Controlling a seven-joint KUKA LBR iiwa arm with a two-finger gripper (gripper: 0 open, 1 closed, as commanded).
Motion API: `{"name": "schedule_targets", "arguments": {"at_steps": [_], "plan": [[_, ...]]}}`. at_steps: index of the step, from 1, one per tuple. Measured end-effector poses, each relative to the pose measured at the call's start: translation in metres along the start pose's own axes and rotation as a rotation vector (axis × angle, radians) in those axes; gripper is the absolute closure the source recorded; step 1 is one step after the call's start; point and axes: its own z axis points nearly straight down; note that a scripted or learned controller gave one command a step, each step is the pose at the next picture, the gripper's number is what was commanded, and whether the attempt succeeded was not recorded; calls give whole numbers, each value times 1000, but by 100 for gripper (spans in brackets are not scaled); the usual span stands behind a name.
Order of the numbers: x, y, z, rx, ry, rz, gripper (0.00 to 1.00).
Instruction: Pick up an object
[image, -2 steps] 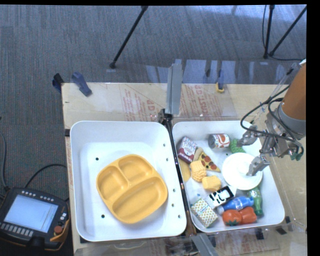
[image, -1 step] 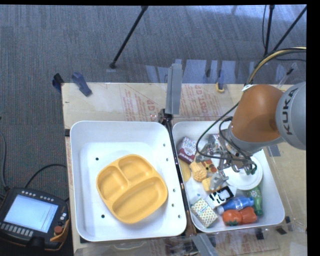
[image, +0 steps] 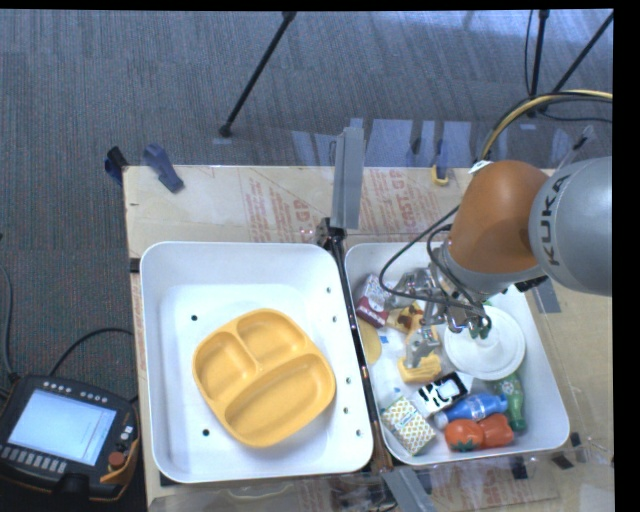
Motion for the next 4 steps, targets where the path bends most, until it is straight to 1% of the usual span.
{"name": "schedule_targets", "arguments": {"at_steps": [1, 2, 3, 4], "plan": [[38, -21, -1, 0, -4, 31, 0], [55, -2, 8, -1, 15, 137, 0], [54, 0, -1, -2, 14, 132, 100], [54, 0, -1, -2, 15, 131, 0]]}}
